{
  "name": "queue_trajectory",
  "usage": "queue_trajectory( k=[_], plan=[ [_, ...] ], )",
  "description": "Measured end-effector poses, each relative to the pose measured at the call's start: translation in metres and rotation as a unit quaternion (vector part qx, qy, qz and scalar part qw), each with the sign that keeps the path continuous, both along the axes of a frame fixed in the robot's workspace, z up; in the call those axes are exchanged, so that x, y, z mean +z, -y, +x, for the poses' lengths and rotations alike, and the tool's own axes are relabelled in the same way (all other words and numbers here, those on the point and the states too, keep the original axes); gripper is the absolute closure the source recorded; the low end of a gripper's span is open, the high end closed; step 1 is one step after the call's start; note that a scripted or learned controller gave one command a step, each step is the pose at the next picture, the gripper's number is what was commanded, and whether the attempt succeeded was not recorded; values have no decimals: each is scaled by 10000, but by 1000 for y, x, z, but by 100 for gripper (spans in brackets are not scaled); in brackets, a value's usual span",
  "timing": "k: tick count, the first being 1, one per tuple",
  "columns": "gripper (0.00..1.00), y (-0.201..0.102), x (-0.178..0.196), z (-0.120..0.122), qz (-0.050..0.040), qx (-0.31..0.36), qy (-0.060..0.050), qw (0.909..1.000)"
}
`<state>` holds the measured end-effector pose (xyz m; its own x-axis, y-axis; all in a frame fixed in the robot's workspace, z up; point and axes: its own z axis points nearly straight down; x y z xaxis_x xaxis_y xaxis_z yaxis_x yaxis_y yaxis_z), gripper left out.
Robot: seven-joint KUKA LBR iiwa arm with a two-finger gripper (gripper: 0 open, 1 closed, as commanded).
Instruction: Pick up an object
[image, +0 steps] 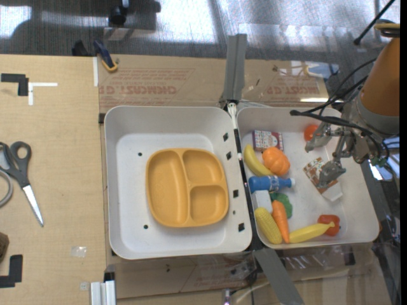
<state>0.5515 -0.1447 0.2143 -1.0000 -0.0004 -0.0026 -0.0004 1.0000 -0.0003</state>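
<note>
My gripper (325, 161) hangs low over the right part of the right bin (356, 230), the arm reaching in from the right. Just under and beside it lies a small red-and-white carton (316, 173), with a white piece (332, 193) next to it. I cannot tell whether the carton is touched. To the left in the same bin are a banana (254, 161), an orange pumpkin (276, 161), a pink box (267, 138) and a blue bottle (269, 183). A small red-orange toy (310, 132) sits behind the gripper.
Along the right bin's front lie a corn cob (267, 225), a carrot (280, 219), a green toy (282, 204), a long yellow piece (308, 233) and a red piece (328, 222). The left bin (121, 170) holds a yellow divided plate (187, 187). Scissors (24, 180) lie on the bench at left.
</note>
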Motion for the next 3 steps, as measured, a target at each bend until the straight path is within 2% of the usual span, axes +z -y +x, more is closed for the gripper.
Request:
queue_trajectory(
  k=[1, 2, 3],
  plan=[
    [0, -39, -106, 17, -9, -10, 41, 10000],
    [0, -27, -121, -45, -4, -320, 9, 9995],
    [0, -47, -122, -73, -3, -265, 4, 9996]
  ],
)
